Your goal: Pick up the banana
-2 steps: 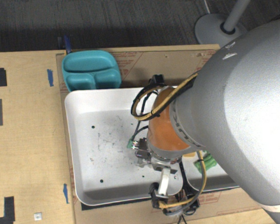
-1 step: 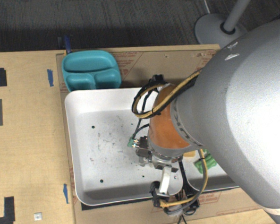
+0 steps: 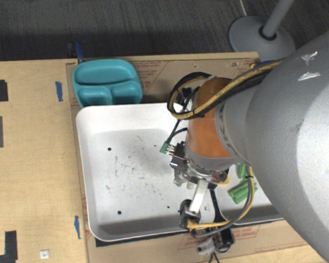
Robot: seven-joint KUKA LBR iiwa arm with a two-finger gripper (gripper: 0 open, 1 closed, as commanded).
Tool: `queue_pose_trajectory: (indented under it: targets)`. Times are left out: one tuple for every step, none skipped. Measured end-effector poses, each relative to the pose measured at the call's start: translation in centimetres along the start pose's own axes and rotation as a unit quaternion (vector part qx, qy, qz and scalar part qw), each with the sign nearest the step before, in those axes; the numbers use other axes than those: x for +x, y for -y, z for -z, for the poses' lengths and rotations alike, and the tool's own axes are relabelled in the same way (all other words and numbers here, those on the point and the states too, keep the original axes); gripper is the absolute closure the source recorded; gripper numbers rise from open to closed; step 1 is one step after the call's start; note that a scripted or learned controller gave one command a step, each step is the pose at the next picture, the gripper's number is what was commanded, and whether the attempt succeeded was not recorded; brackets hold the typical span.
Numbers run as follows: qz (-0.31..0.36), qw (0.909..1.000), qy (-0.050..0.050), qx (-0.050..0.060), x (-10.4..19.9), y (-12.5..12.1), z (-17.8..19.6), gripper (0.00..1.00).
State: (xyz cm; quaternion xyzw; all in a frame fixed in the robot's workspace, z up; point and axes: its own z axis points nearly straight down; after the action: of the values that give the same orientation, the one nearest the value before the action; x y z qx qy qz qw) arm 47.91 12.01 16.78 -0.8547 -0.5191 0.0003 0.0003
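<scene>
Grey arm [image 3: 298, 136] with an orange band [image 3: 206, 125] (yellow and black cables [image 3: 228, 90] looped around)

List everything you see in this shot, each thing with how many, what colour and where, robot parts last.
cardboard bench top: one, brown, under everything
white bin: one in plain view, white, middle of the bench top, floor scuffed
teal divided tray: one, teal, just beyond the bin's far rim
green object: one, green, right of the wrist, partly hidden by the arm
blue tape strips: at least two, blue, left of the bin
stand base: one, grey, top right
robot arm: one, grey with orange band, reaching in from the right
</scene>
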Motion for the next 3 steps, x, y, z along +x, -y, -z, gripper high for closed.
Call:
queue_pose_trajectory:
  targets:
    - [0.144, 0.9896, -0.001, -0.001, 2.2, 1.0, -8.0, 1.00]
    - [0.109, 0.9940, 0.000, 0.001, 9.3, 4.9, 0.1, 1.00]
    - [0.196, 0.9806, -0.002, -0.001, 9.4, 4.6, -8.0, 1.00]
